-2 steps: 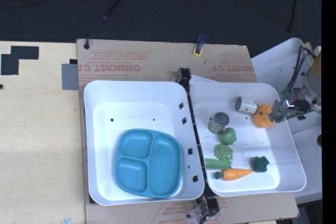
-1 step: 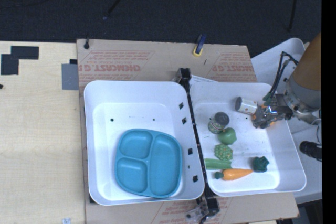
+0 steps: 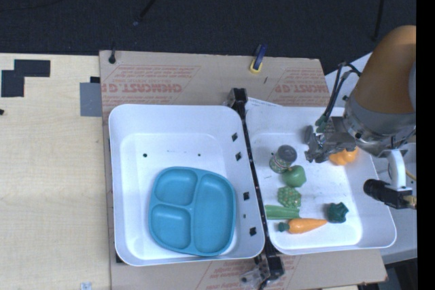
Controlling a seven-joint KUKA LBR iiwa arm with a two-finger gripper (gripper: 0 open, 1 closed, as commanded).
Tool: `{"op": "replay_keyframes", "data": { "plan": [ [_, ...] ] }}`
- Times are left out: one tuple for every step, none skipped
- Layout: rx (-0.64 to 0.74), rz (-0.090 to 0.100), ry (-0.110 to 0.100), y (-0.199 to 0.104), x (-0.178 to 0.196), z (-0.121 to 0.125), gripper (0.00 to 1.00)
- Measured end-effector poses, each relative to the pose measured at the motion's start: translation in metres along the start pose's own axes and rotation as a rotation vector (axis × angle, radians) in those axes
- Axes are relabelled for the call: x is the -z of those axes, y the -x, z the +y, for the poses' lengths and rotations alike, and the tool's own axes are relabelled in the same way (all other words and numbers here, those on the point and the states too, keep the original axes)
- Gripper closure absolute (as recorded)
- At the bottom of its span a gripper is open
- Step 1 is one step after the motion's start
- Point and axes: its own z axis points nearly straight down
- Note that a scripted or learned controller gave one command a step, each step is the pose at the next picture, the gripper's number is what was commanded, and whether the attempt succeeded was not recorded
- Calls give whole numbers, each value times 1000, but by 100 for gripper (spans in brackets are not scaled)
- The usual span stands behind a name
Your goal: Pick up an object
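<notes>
The right bin (image 3: 370, 231) holds several small toys: a grey can (image 3: 282, 158), a green apple (image 3: 294, 176), a green bumpy piece (image 3: 289, 197), a green stick (image 3: 281, 212), an orange carrot (image 3: 306, 225), a dark green piece (image 3: 336, 212) and an orange-yellow toy (image 3: 343, 157). My gripper (image 3: 318, 146) hangs low over the right bin's upper part, right beside the orange-yellow toy and to the right of the can. The wrist body hides part of that toy.
The left bin (image 3: 129, 139) holds a blue divided plate (image 3: 192, 210). A black divider (image 3: 245, 166) runs between the bins. Cardboard (image 3: 170, 81) lies under both bins, with a yellow-blue clip (image 3: 257, 59) at its far edge. Cables trail from the arm at right.
</notes>
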Motion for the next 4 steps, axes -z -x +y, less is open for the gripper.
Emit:
{"op": "replay_keyframes", "data": {
  "plan": [
    [-2, -1, -4, -41, -17, -8, 100],
    [-3, -2, 1, -43, 3, -6, 100],
    [-3, -2, -1, -43, -1, 1, 100],
    [-7, -3, -4, -37, -17, -9, 100]
  ]
}}
